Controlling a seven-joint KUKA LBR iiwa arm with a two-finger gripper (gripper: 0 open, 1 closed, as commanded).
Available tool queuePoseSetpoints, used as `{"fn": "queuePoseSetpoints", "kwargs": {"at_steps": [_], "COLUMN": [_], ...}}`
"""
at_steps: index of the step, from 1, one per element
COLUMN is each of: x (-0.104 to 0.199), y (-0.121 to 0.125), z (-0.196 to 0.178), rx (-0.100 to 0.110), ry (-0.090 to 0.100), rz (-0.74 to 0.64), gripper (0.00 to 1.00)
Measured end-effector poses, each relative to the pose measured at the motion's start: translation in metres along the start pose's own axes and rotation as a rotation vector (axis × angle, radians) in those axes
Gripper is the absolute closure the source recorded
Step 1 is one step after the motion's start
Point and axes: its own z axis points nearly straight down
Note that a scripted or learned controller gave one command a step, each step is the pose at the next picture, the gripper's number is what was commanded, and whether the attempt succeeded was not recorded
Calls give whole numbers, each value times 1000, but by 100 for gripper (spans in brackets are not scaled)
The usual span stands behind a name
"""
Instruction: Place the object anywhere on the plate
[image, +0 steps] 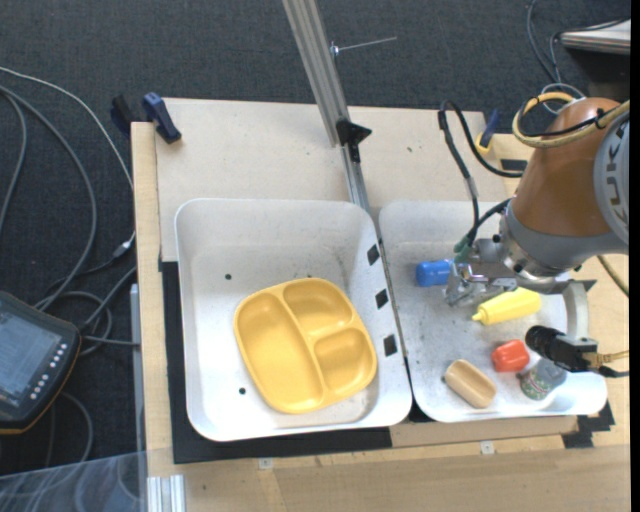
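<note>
Tan bread roll sits at front of right bin, red block and a small jar beside it. Yellow plate in left bin carries nothing, so nothing is placed yet. Claw hangs low between blue block and yellow bottle; can't tell if spread or pinching. Likely target is the bottle: lying flat, long axis left-right, slightly tilted, nozzle pointing left.

Grey-and-orange arm from right, gripper lowered, fingers perhaps parted.
</note>
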Motion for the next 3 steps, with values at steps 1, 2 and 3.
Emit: {"fn": "queuePoseSetpoints", "kwargs": {"at_steps": [1,2,3], "x": [46,91,149], "y": [-1,-12,-27], "z": [0,-3,-4], "rx": [0,1,2], "ry": [0,0,1], "rz": [-1,-1,-3], "gripper": [100,100,100]}}
